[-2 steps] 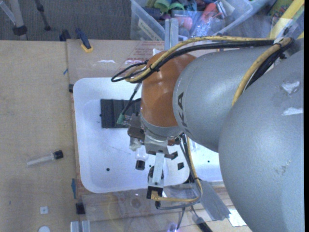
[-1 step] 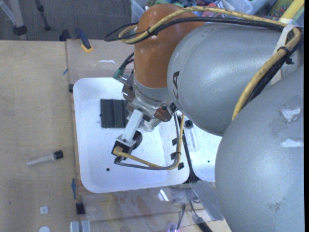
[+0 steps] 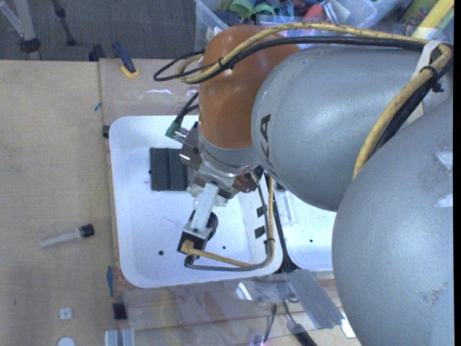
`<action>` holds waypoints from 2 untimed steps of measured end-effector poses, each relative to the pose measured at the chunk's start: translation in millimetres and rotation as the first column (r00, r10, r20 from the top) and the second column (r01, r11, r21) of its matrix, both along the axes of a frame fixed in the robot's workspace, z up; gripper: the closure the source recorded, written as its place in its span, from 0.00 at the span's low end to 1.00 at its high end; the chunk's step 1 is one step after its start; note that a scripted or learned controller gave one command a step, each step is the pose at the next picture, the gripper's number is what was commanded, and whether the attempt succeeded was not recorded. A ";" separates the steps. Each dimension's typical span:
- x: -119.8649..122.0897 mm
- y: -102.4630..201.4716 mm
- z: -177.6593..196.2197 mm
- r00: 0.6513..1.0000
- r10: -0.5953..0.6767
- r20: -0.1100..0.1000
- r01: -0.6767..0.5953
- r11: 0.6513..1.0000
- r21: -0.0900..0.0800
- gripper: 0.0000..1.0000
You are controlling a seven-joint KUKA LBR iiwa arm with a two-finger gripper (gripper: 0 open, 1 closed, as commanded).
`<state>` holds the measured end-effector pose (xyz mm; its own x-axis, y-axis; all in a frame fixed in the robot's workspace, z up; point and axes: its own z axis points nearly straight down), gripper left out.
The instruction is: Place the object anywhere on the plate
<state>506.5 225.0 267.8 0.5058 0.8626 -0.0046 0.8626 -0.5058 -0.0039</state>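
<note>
A flat black block (image 3: 167,169) is seen in the left bin (image 3: 137,262), its long axis set up and down the view. The arm (image 3: 310,121) is reached over that bin, wrist downward. The gripper (image 3: 218,177) is placed just right of the block; its state cannot be told.

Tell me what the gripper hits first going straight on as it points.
Likely the bare floor of the white bin below it, just beside the flat black object: the gripper seems to point down, though depth is unclear.
</note>
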 end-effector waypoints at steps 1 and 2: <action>3.5 -40.8 105.6 0.699 0.715 0.005 -0.715 0.699 0.001 1.00; -24.0 -7.5 7.9 0.811 0.586 0.003 -0.586 0.811 0.003 1.00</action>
